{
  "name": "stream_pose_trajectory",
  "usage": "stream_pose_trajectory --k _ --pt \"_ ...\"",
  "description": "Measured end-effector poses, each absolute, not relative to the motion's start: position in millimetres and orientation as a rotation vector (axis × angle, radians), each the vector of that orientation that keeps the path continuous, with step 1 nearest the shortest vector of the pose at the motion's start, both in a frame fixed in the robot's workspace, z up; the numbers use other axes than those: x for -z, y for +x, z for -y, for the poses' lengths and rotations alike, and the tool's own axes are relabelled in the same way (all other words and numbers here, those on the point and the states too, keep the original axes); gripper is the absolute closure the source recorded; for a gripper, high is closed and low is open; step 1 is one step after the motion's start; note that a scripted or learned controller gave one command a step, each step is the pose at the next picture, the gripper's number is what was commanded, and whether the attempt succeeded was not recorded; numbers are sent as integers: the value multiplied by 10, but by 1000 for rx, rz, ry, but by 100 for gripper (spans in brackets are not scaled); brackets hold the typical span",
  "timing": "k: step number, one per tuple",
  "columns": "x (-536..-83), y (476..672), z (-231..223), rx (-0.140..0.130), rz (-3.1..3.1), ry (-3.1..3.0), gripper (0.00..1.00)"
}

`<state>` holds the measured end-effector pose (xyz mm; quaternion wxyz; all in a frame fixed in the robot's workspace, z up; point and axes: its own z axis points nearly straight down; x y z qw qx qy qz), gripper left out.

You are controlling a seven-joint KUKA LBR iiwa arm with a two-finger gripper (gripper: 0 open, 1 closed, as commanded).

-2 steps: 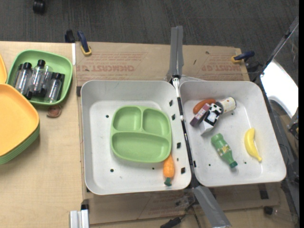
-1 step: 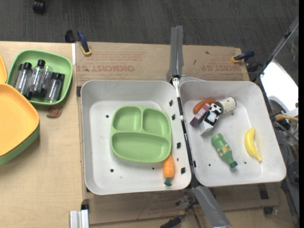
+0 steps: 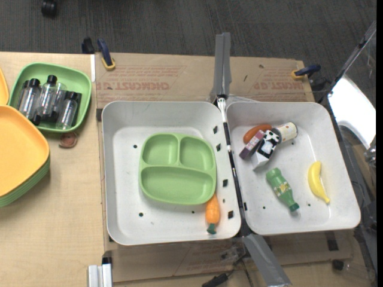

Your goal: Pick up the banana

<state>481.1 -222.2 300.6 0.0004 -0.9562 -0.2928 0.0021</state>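
Small yellow curved plastic banana at the lower right of the frame, flat on the floor of the right-hand shallow white bin, close to its right wall and near (though apart from) a green toy bottle. Looks like the very start: approach not yet made, banana untouched. Cannot tell how far open the gripper is, or what it has hold of. Calls next for a descent over the banana's middle, closing across its narrow width, clear of the wall.
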Motion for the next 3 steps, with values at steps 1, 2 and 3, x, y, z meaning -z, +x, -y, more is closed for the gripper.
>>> stream_pose_trajectory --k 1,2,3 --pt "-2255 4770 2216 -10 457 -3105 100" --pt "-2785 4778 2222 -5 879 -3016 100" --pt "-2370 4770 2218 -10 317 -3123 100"
